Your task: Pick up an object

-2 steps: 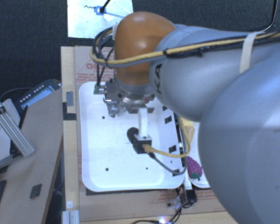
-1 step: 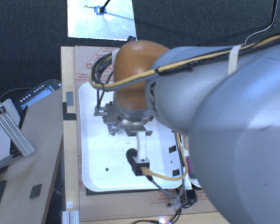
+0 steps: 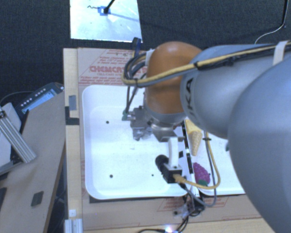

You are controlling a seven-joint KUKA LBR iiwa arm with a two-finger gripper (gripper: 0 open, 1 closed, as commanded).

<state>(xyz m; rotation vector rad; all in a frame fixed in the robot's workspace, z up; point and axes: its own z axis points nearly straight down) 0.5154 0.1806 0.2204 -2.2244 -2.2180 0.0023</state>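
On my feed there are two things that could be picked. One is a tan cone (image 3: pixel 195 136), narrow and pointed, lying with its tip toward the near edge of the bench. The other is a small purple cluster (image 3: pixel 202 174), bumpy like a bunch of grapes, just below the cone's tip. Both lie in the right bin (image 3: pixel 222 178), close to its left wall. I see only a strip of that bin's white floor, because the arm (image 3: pixel 247 110) covers the rest of it.

The gripper (image 3: pixel 138 126) hangs over the left bin (image 3: pixel 89 144), above the upper right part of its floor and to the left of the cone and the cluster. From this angle the wrist and its orange band (image 3: pixel 169 76) sit on top of it, so I cannot tell whether it is open or shut, and I see none of the objects in it.

The left bin is a shallow white tray with rounded corners. Its floor shows a few small dark specks (image 3: pixel 111 175). Both bins rest on a cardboard sheet (image 3: pixel 106 69) with red print along its far edge.
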